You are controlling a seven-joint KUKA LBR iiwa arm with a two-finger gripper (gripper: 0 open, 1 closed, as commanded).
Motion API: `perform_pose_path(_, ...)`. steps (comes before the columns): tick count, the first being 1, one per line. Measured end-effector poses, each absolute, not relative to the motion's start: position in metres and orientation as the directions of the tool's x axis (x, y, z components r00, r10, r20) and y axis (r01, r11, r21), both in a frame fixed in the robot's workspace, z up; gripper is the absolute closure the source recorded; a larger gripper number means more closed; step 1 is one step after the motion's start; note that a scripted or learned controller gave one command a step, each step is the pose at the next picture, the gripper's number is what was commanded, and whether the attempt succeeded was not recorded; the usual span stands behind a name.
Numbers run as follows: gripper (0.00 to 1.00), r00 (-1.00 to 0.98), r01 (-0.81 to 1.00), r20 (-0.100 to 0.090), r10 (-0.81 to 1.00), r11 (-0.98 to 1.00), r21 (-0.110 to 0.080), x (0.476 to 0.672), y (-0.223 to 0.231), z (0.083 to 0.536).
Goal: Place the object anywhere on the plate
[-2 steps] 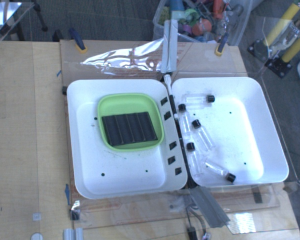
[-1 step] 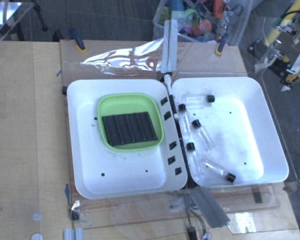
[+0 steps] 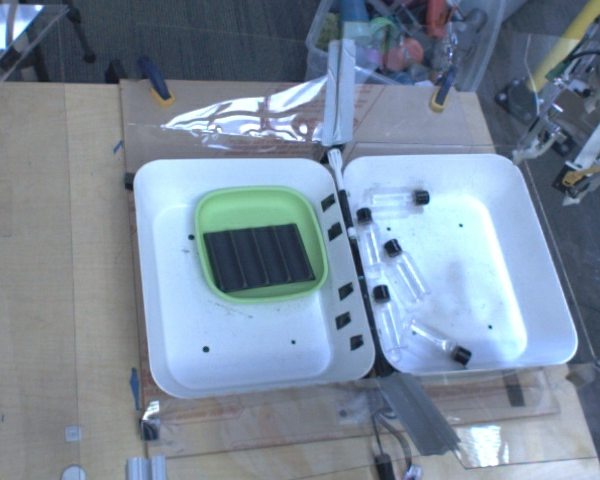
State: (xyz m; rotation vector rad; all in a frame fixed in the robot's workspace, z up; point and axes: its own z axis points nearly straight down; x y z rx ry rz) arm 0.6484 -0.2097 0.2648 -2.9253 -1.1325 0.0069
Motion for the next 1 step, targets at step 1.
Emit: perform_pose_path(1, 0.0, 0.767, 0.641, 0.0, 0.641, -0.767, 0.001, 0.6556, -0.2166, 0.4037)
